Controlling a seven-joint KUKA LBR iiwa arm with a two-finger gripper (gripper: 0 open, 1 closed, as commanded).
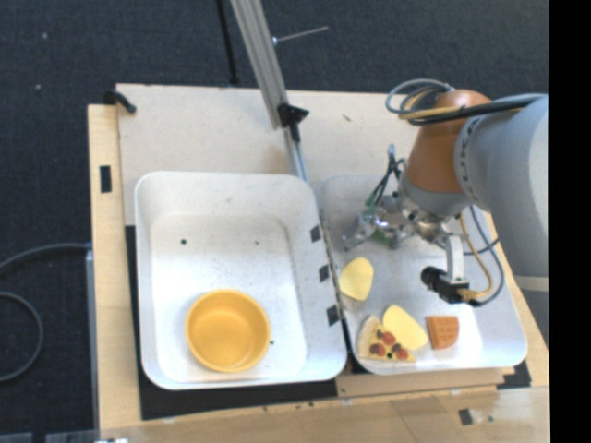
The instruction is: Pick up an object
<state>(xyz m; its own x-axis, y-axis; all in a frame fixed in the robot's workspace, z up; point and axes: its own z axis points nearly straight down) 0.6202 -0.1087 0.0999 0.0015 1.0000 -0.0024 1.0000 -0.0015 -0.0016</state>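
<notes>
My gripper (pixel 374 231) hangs low over the upper left part of the right bin (pixel 503 340), under the grey arm with the orange band (pixel 441 160). Just below it lies a pale yellow piece (pixel 356 278), a short gap apart from it. Along the bin's front edge sit a pizza-like slice with red dots (pixel 383 343), a yellow wedge (pixel 406 326) and an orange block (pixel 442 331). Nothing shows in the gripper's grasp.
A yellow bowl (pixel 227 329) stands in the front of the left bin (pixel 222 192). A slanted metal rod (pixel 268 63) comes down to the bins' shared back corner. Black cable fittings (pixel 445 285) hang off the wrist over the right bin.
</notes>
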